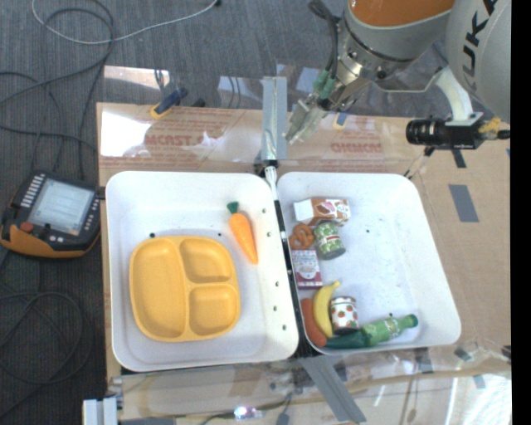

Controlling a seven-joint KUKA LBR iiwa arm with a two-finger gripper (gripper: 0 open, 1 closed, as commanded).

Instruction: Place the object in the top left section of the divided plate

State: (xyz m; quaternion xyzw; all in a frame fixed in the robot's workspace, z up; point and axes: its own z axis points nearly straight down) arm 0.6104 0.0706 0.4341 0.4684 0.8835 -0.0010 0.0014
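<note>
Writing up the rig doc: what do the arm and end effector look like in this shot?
Grey KUKA arm with dark lettering on its casing and a broad orange band above the wrist. Below it, a metallic grey wrist section narrows to a slim, pale translucent end effector with small green parts near its base.

You can't read the labels on the small cans [329, 239] in the right bin [431, 274]. The picture's top edge cuts off the arm [398, 21].
</note>
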